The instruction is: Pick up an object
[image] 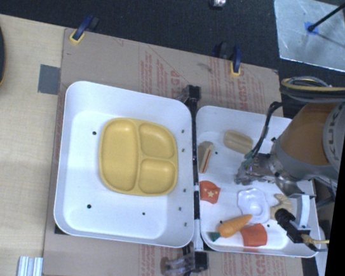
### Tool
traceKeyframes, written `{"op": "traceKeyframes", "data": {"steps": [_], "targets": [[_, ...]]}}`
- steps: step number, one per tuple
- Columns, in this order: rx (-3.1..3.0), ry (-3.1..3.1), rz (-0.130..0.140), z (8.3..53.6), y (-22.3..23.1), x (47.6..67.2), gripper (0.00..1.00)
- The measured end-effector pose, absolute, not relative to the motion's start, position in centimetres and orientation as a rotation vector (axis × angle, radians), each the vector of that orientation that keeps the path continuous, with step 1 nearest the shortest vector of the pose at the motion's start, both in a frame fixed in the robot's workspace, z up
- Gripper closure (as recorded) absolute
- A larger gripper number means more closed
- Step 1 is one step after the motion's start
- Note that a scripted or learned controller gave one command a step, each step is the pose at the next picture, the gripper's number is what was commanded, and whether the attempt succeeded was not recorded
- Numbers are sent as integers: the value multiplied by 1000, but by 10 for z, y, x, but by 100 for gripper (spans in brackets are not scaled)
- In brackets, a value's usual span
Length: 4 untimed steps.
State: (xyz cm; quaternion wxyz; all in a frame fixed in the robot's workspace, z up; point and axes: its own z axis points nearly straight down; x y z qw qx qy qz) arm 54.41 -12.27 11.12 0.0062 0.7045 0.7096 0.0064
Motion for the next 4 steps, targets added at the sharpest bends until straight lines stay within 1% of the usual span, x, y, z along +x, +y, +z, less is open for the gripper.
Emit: {"op": "traceKeyframes", "data": {"steps": [1, 2, 3, 4], "targets": [[2206, 2222, 17, 110, -123, 543, 0], [2212, 2230, 2, 91, -99, 608, 0], [2229, 2233, -20, 89, -111, 654, 0], [2232, 2229, -15, 91, -120, 521, 0]]}}
